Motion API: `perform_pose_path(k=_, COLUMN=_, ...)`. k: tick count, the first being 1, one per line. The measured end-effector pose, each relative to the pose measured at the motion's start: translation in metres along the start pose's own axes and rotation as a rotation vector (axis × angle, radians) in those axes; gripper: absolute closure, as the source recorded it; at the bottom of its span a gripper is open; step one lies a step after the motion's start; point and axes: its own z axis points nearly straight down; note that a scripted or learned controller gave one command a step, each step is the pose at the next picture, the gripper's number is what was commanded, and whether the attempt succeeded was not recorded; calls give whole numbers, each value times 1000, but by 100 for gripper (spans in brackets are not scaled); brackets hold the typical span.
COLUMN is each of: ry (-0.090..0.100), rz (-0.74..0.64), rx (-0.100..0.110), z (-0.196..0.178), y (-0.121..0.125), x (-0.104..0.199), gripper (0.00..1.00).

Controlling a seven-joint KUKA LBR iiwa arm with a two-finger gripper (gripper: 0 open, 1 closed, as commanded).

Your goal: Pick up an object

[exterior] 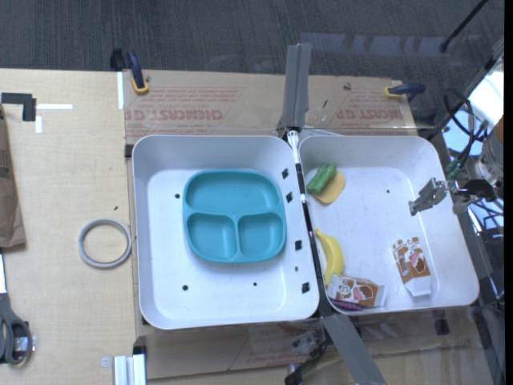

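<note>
The right bin (377,155) holds several small objects. A green piece (321,177) lies on a tan round piece (333,189) near its left wall. A yellow banana (329,253) rests along the same wall, lower down. A brown and white snack packet (353,291) sits at the front, and a small white carton with brown print (411,265) lies at the front right. My gripper (427,196) hangs at the bin's right side, above the carton and apart from every object, with nothing in it.
The left bin (152,215) holds a teal divided plate (235,216). A grey tape ring (105,242) lies on the bench to the left. Scissors (14,339) sit at the bench's lower left corner. Cables and a stand crowd the right edge.
</note>
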Motion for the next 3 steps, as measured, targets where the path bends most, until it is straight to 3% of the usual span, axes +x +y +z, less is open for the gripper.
perform_pose_path(k=1, ry=-1, rz=-298, rx=-2, z=0, y=33, x=32, gripper=0)
perform_pose_path(k=2, ry=-1, rz=-296, rx=-1, z=-8, y=34, x=30, gripper=100)
perform_pose_path(k=3, ry=0, rz=20, rx=0, z=146, y=17, x=30, gripper=100)
